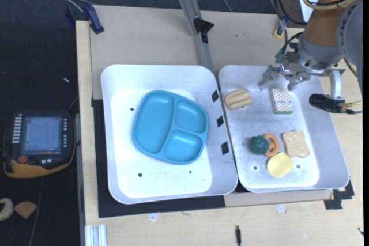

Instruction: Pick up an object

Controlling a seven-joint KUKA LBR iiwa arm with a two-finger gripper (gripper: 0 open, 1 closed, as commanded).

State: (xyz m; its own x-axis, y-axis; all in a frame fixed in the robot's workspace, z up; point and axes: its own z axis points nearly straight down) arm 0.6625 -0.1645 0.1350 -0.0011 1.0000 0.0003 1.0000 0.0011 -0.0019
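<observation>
nearest the camera, at the front of the right-hand shallow white bin, lies a rounded pale yellow lump, and just beside it a tan, toast-like slab and a small dark green object with an orange ring; these three sit close together, some touching. in the left-hand shallow white bin rests a blue plastic plate with three compartments, lying flat with nothing in it. further back in the right bin, a tan bread-roll-shaped piece lies near the divider between the bins, and well apart from it a small white block with a dotted pattern lies flat on the bin floor. directly behind that block hangs the two-finger gripper, fingers spread apart and holding nothing, at the end of the grey arm with the orange band. the task names no particular object; judged from position, the dotted block is the candidate, since it sits just in front of the fingertips. the step in hand appears to be the approach, before any grasp. the next move calls for centring the spread fingers over the block, descending until they straddle its narrow sides, then closing. the block is low and flat, so a shallow descent may let the fingers slip over it.
</observation>
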